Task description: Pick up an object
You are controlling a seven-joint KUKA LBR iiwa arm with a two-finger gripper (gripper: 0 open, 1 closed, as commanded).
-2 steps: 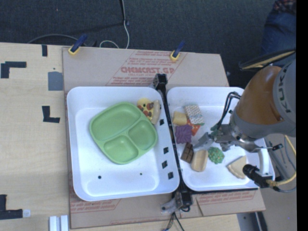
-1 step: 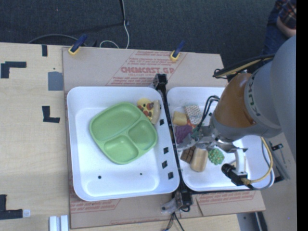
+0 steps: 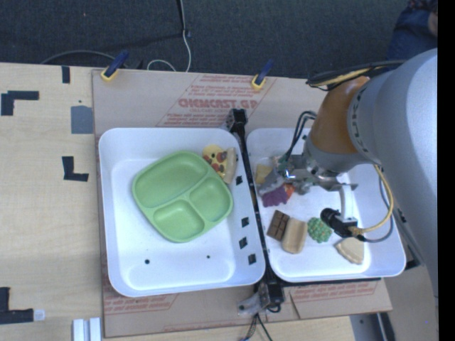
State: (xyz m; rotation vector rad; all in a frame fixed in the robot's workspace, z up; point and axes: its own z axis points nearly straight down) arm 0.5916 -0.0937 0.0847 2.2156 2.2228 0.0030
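Observation:
My gripper [image 3: 286,176] reaches down into the right bin [image 3: 380,261], at its upper left part. It hovers over or touches a purple toy [image 3: 274,197], and I cannot tell which. A pale tan piece [image 3: 264,171] lies just left of the gripper. Below are a brown chocolate bar [image 3: 277,224], a tan bread piece [image 3: 294,236], a green broccoli toy [image 3: 318,230] and a tan wedge [image 3: 350,250]. The arm's wrist covers the bin's upper right area.
The left bin [image 3: 121,261] holds a green divided plate [image 3: 182,196] and a pizza slice toy [image 3: 220,160] at the plate's upper right. A black divider [image 3: 248,212] runs between the bins. Black cables [image 3: 384,212] loop off the wrist over the right bin.

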